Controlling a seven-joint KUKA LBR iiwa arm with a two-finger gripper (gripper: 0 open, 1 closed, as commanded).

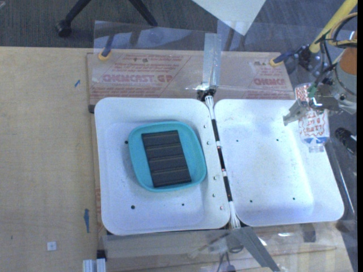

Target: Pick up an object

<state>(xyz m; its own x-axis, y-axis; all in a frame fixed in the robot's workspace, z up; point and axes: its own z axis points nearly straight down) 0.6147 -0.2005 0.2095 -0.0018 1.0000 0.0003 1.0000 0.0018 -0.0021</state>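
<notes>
A: Plainly, two white bins are seen side by side on the surface [45, 152]. In the left bin [113, 208] a teal dish [136, 169] lies flat, and a dark ribbed block [165, 158] rests in the middle of it.

B: And where is the hand [309, 109] placed?

A: It is found at the upper right, above the far right rim of the right bin [266, 174], with the arm [346, 67] reaching in behind it. A small white item with red print [313, 126] is seen hanging at or just below it, over the rim.

B: Is that item gripped?

A: That cannot be told. The fingers are hidden in clutter, so whether the hand is open or closed is left undecided; the printed item may be held, or may merely lie behind it.

B: Which step is judged to be in hand, then?

A: If the printed item is held, a lift is probably under way and a steady rise clear of the rim would be called for. If it is not, the teal dish with its block is the obvious target, well apart from the hand, across the divider [221, 163]. A long traverse leftward, a descent over the dish's rim, and a closing on that thin edge would be needed; slipping is to be feared there.
</notes>
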